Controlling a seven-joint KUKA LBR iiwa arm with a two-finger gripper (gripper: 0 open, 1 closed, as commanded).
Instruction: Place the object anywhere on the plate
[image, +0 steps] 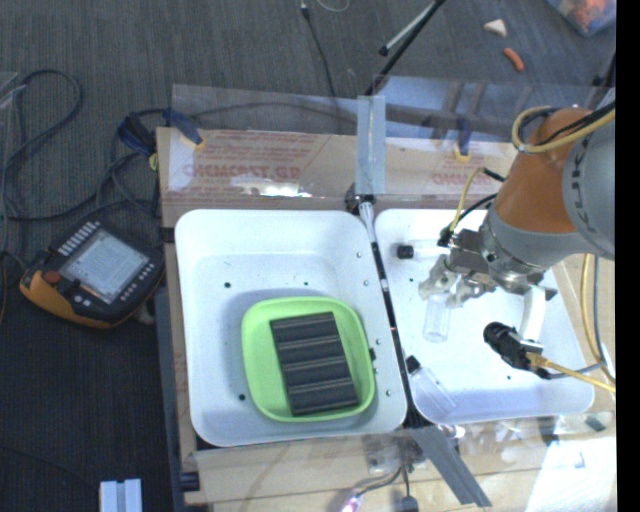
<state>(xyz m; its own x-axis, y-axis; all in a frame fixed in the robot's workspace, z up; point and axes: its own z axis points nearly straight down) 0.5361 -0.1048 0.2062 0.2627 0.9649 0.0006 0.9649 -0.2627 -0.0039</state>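
Observation:
A dark grey ribbed block (314, 363) lies flat on the green plate (258, 340), which sits in the left white bin (210, 270). My gripper (448, 302) hangs over the right bin (470, 390), near its left side and well apart from the plate and the block. Its pale translucent fingers (436, 318) stand open with nothing between them. The grey arm with the orange band (540, 190) reaches in from the right.
A small black piece (403, 251) lies in the right bin near the divider (385, 300). A black connector with a yellow cable (510, 345) hangs off the wrist. A teach pendant (95, 270) lies on the floor to the left.

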